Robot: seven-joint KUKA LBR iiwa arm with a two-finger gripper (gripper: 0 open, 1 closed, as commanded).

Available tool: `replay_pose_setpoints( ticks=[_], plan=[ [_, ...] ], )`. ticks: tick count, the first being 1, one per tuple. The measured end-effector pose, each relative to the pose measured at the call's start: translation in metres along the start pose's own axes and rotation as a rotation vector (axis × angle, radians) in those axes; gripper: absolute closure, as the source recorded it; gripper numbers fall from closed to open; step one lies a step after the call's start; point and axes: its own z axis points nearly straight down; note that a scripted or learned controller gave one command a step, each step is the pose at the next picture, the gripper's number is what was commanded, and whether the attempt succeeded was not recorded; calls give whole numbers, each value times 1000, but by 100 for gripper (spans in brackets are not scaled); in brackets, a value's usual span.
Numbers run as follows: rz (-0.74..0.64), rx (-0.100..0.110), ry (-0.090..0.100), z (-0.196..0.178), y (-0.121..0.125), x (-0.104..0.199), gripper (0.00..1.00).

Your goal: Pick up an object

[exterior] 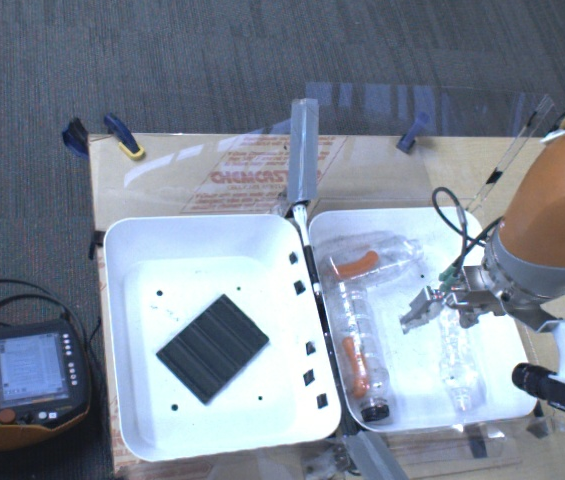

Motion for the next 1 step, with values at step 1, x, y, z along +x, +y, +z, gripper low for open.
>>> replay_pose_setpoints(
  ticks=[1],
  plan=[
    [40, -2, -1, 61, 164, 50, 0]
  ],
)
